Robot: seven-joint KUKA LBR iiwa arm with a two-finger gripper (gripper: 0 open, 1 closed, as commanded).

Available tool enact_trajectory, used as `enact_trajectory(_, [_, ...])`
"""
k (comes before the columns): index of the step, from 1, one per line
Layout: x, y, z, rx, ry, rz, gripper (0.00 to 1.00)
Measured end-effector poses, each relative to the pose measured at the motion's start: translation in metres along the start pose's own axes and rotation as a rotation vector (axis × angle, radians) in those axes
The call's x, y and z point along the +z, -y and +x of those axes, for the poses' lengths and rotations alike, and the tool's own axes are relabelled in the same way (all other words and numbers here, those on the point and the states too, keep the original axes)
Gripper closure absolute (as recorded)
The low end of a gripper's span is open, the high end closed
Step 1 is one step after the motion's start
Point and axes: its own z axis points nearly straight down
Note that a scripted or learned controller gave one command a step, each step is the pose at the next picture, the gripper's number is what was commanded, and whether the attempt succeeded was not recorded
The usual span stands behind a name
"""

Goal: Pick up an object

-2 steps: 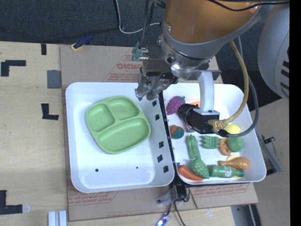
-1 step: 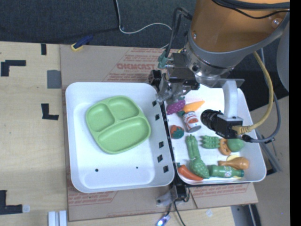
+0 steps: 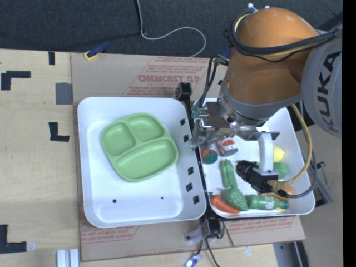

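My gripper (image 3: 213, 142) hangs low over the left part of the right bin (image 3: 297, 128), under the big orange wrist band. Just beneath it lie a small red and white piece (image 3: 227, 146) and a teal round piece (image 3: 209, 157). Whether either one is touched is hidden by the wrist. Nearer the front lie a bumpy green vegetable (image 3: 228, 173), another green piece (image 3: 234, 196), an orange carrot (image 3: 222, 205) and a green bottle (image 3: 267, 203). A yellow ball (image 3: 278, 154) and a green ball (image 3: 281, 170) sit to the right.
The left bin (image 3: 92, 193) holds a green divided plate (image 3: 139, 146). The ridge between the two bins (image 3: 192, 171) runs just left of the gripper. The arm's body covers the back of the right bin.
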Motion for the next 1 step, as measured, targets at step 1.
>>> enact_trajectory(1, [-0.0425,-0.0004,-0.0073,-0.005,-0.003,-0.012,1.0])
